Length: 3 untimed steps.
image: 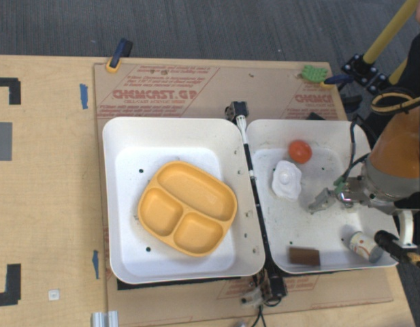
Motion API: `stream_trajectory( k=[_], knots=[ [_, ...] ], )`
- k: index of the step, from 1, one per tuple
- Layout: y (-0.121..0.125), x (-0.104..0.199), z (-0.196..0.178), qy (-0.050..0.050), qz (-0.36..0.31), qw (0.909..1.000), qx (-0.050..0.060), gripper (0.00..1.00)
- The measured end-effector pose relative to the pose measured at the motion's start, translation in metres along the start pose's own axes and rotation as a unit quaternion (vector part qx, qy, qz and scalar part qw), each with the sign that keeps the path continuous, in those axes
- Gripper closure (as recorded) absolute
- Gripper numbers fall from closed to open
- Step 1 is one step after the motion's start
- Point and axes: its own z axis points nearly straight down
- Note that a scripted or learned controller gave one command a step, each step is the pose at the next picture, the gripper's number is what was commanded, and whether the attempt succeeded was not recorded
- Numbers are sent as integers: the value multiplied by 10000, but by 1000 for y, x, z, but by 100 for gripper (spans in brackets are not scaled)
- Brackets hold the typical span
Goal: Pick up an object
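My gripper (323, 200) hangs low over the middle of the right bin (332, 131), on the grey arm with the orange band (400, 145) that comes in from the right. A white lumpy object (286, 179) lies just to its left, apart from it. A red ball (299, 150) sits behind the white object. A brown block (304, 255) lies near the bin's front wall. Nothing shows in the gripper's grasp.
A yellow three-part plate (188, 207) lies in the left bin (121, 182). A small pale cylinder (359, 243) rests at the front right of the right bin. The ridge between the bins (252, 182) runs close to the white object.
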Motion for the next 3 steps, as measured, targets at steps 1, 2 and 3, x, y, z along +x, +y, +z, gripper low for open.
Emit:
stream_trajectory(
  k=[1, 2, 3],
  knots=[
    [55, 49, 10, -5, -18, 10000, -29, 0],
    [138, 25, 10, -6, 1706, 9853, -16, 0],
    [138, 25, -1, -13, 1697, 9855, -18, 100]
  ],
)
